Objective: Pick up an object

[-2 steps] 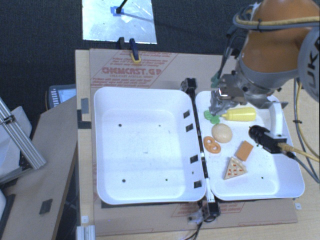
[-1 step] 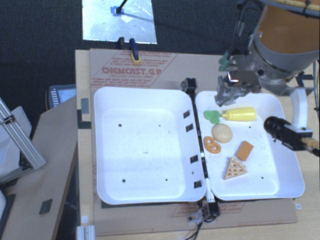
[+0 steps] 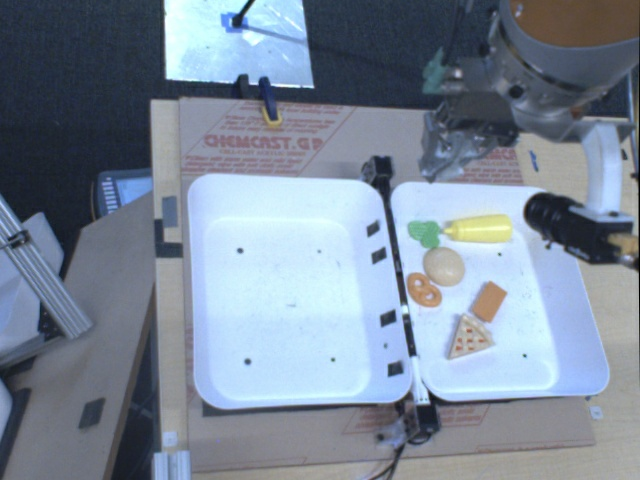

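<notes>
The right bin (image 3: 560,358) holds several small objects: a yellow corn cob with a green end (image 3: 475,230), a beige egg-shaped piece (image 3: 444,266), an orange pretzel (image 3: 424,292), an orange block (image 3: 489,301) and a pizza slice (image 3: 468,338). My gripper (image 3: 452,158) hangs above the far edge of the right bin, behind the corn cob and clear of all the objects. Nothing shows between its fingers.
The left bin (image 3: 215,368) lies beside the right one, joined by a black clip strip (image 3: 392,268). A black cylindrical device (image 3: 570,226) juts over the right bin's far right edge. A shiny metal sheet (image 3: 238,28) lies beyond the bench.
</notes>
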Tool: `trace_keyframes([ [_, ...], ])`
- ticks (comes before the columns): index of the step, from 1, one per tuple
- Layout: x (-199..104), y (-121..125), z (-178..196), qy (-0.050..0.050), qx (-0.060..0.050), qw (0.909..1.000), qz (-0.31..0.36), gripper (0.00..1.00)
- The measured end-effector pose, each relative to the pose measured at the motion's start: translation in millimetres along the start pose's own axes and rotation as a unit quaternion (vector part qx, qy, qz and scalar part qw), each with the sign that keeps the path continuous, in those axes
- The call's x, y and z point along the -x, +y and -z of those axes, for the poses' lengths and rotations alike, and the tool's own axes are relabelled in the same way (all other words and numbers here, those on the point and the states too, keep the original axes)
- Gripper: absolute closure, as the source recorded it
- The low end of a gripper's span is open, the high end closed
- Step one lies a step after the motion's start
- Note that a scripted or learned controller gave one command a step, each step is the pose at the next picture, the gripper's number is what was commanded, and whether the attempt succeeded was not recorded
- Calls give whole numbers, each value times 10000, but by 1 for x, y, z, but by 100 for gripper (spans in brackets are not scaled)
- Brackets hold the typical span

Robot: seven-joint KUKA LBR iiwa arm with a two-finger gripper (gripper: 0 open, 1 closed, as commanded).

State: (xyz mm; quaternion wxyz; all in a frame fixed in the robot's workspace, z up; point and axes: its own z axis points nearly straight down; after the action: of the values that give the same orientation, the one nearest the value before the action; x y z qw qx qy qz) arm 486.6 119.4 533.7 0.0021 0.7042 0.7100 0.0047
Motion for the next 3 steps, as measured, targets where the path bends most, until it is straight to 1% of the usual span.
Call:
trace_keyframes([
  [1,-53,25,1,-10,-32,10000,3,100],
  [2,-98,72,0,-9,-26,10000,-6,100],
  [3,-115,119,0,-11,-23,10000,-9,100],
])
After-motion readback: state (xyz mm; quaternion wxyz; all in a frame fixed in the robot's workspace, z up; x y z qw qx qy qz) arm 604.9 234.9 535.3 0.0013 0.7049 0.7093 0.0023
